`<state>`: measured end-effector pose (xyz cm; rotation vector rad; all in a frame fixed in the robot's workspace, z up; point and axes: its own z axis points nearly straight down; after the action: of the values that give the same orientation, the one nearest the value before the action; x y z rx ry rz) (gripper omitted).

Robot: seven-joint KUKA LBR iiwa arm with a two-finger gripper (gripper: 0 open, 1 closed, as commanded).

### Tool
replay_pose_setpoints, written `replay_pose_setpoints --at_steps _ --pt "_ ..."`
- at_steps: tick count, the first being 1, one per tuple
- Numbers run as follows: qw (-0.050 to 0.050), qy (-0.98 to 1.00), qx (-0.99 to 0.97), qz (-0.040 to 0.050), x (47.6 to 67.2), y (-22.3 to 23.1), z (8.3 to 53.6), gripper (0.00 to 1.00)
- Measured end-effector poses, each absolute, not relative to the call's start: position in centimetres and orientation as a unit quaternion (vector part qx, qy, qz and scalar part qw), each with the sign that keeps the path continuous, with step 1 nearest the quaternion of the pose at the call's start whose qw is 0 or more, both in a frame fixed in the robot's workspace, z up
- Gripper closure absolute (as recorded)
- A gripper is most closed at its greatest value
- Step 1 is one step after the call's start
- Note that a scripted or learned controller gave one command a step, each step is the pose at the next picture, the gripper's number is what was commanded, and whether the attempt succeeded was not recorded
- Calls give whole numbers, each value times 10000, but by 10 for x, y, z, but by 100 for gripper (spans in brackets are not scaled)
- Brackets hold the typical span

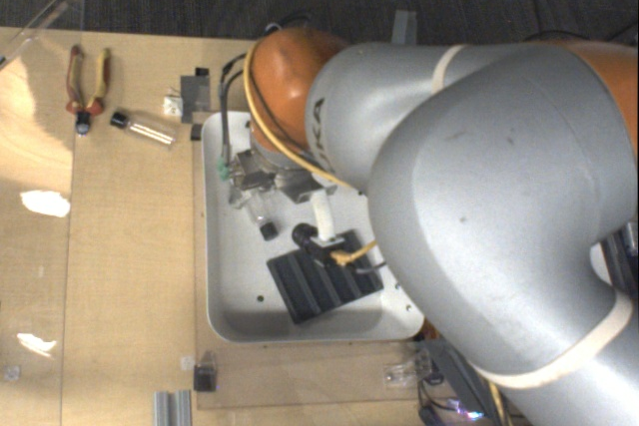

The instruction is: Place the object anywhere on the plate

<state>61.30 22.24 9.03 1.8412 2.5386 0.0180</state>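
Note:
My gripper (pixel 245 187) hangs low over the back left part of the left white bin (pixel 218 304), under the orange band of the arm. A small dark piece (pixel 268 230) lies on the bin floor just right of and in front of the gripper, apart from it. A black ribbed slab (pixel 321 286) sits toward the bin's front, tilted diagonally. The arm's grey bulk hides the bin's right side and everything further right.
On the wooden bench to the left lie red-and-yellow-handled pliers (pixel 88 80), a clear vial (pixel 146 127) and a small grey block (pixel 195 93). A small black block (pixel 205 376) stands near the bench's front edge.

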Motion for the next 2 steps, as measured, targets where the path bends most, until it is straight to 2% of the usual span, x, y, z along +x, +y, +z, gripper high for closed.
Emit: replay_pose_setpoints --at_steps 1,2 --pt "29 9473 3203 29 653 219 112 100" --pt "42 9743 2254 30 663 223 218 100"
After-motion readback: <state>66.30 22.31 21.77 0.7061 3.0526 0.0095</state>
